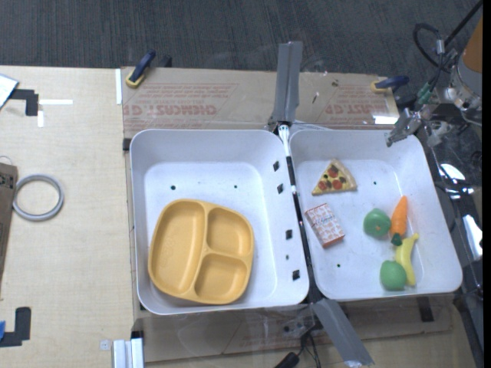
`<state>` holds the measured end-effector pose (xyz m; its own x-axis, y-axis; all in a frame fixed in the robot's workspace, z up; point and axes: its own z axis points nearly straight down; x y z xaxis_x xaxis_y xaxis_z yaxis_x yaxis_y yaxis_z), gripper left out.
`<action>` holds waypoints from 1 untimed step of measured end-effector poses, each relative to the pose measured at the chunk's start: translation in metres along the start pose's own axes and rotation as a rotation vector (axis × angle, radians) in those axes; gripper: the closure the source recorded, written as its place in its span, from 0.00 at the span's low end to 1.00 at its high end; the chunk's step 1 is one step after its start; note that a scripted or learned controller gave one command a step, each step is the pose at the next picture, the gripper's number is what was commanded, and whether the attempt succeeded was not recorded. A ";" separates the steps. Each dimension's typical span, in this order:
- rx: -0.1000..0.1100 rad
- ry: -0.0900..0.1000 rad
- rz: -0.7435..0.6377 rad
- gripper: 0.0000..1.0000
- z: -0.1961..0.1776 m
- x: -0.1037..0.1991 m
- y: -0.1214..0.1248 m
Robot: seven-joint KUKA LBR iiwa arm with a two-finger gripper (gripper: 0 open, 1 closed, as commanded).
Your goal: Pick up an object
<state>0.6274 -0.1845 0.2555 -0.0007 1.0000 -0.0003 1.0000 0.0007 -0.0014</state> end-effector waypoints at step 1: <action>0.002 0.000 0.008 0.00 0.084 -0.038 -0.049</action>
<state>0.5781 -0.2228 0.1715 0.0078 1.0000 -0.0008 1.0000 -0.0078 -0.0030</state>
